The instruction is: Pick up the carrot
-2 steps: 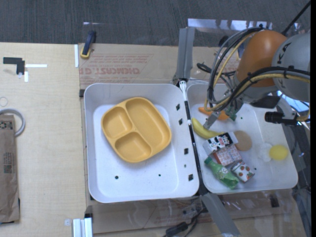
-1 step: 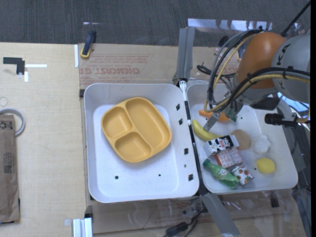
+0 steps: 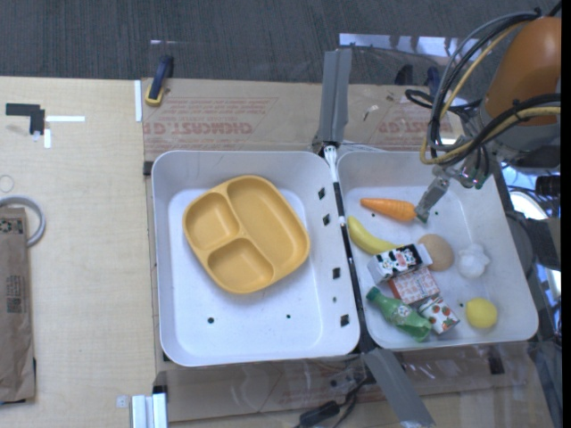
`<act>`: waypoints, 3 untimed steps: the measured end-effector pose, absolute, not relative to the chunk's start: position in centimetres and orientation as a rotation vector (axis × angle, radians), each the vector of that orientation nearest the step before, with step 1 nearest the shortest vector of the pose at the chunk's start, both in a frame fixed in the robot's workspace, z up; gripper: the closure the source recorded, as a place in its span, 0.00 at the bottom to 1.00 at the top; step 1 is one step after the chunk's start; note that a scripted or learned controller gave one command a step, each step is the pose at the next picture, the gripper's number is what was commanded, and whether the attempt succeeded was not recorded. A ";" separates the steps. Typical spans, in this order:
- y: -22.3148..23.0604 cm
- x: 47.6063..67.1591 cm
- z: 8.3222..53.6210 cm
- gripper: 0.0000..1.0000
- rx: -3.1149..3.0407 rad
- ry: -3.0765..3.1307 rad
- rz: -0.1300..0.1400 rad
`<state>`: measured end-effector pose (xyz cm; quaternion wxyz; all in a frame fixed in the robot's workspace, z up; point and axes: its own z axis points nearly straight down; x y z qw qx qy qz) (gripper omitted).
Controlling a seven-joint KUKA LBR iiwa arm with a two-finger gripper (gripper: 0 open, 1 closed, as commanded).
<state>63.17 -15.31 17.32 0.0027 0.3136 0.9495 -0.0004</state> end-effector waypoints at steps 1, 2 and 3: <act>-9.7 62.4 10.7 0.00 0.707 3.057 0.000; -9.8 62.6 11.8 1.00 0.712 3.050 0.002; -8.8 60.4 19.3 1.00 0.572 3.084 0.000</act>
